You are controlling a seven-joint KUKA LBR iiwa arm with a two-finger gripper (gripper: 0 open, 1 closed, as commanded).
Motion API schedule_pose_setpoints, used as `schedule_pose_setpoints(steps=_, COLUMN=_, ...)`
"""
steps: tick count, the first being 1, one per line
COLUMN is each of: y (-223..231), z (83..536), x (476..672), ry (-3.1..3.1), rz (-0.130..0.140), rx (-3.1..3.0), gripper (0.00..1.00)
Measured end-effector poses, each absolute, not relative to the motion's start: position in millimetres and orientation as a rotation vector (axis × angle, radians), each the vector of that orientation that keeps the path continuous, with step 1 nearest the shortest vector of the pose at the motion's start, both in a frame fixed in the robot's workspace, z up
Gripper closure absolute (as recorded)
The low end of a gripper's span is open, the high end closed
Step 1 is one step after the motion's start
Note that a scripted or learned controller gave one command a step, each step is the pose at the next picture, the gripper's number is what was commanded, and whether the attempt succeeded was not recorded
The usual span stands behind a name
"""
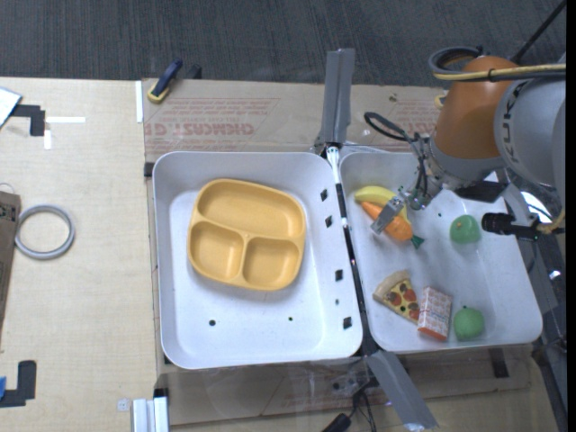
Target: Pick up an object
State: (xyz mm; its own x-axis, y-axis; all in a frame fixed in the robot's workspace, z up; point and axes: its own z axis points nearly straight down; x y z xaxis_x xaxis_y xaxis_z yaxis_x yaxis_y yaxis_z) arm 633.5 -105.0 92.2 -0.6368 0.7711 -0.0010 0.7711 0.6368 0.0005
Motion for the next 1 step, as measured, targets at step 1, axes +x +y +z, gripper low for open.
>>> schedule_pose_setpoints(steps=1, y=-106.7, z=101.9, x=634.0, ry=2.835, rz=0.002, rx=1.345, gripper=1.0)
